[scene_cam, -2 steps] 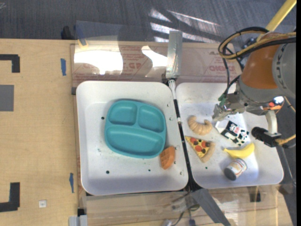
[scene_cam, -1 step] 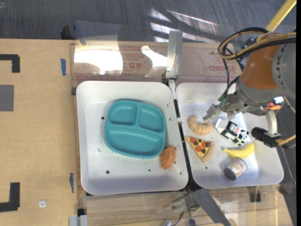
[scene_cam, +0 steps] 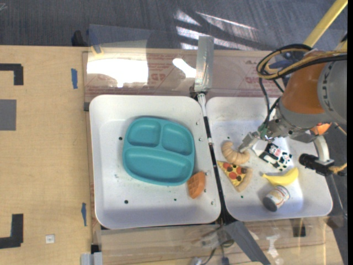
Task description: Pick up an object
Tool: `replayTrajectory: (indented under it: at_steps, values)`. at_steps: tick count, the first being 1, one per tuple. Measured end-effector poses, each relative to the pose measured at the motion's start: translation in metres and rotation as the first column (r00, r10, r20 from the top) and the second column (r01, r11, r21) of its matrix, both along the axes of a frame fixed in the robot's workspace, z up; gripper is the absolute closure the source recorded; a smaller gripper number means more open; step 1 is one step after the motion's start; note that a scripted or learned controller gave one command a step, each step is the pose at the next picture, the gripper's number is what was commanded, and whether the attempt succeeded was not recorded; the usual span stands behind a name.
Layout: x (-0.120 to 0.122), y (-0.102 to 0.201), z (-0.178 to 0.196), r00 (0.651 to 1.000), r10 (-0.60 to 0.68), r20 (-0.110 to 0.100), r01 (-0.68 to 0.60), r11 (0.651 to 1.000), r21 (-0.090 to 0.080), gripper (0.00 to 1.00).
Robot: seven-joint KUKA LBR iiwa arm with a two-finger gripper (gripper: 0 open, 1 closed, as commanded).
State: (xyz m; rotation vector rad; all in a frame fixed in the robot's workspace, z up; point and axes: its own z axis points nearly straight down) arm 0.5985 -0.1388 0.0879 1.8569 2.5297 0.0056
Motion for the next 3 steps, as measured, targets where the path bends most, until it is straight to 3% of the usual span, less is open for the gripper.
replayTrajectory:
  at_steps: [1,2,3]
  values:
    - [0.069,0.028,0.008,0.927,-0.374,-0.002,0.374,0.927,0.000,0.00]
    - [0.067,0.040,0.000,0.747,-0.664,-0.011,0.664,0.748,-0.006,0.00]
    - [0.064,0.003,-0.002,0.516,-0.856,-0.036,0.856,0.516,-0.018,0.00]
